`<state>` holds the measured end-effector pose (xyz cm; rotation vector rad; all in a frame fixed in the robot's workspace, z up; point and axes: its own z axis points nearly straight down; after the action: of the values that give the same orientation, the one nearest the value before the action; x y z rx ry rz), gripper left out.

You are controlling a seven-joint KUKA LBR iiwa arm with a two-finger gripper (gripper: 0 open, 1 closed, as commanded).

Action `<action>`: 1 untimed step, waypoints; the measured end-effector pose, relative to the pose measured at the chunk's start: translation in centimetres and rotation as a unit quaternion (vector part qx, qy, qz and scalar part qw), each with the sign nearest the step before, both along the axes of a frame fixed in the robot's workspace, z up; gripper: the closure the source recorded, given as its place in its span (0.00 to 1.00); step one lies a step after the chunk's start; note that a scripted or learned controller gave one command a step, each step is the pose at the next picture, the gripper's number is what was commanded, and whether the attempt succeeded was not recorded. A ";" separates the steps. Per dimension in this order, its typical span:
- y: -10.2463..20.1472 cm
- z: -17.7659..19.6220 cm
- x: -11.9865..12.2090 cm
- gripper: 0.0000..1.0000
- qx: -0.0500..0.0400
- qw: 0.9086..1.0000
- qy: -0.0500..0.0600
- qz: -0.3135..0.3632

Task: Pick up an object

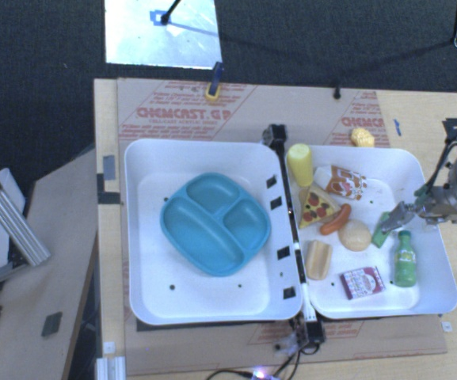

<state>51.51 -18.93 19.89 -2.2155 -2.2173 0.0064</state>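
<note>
Green bottle (405, 260), just below hand (394, 216)

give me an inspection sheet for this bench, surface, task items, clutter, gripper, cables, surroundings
Surface: bench with a printed board under two white bins, left bin and right bin.
Task items: in the right bin, a yellow cylinder, pizza slice, sausage, snack packet, round bun, bread piece, red box, green bottle.
Clutter: blue divided plate in the left bin; small yellow item on the board behind the right bin.
Gripper: gripper low over the right bin, beside the green bottle; grasp cannot be judged.
Cables: wires at the front edge.
Surroundings: dark floor, shiny sheet, metal frame at left.
</note>
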 end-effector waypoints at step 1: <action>0.0 0.4 0.3 0.00 -0.001 1.000 -0.005 0.001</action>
<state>51.77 -18.94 20.32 -2.2191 -2.2257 -0.0012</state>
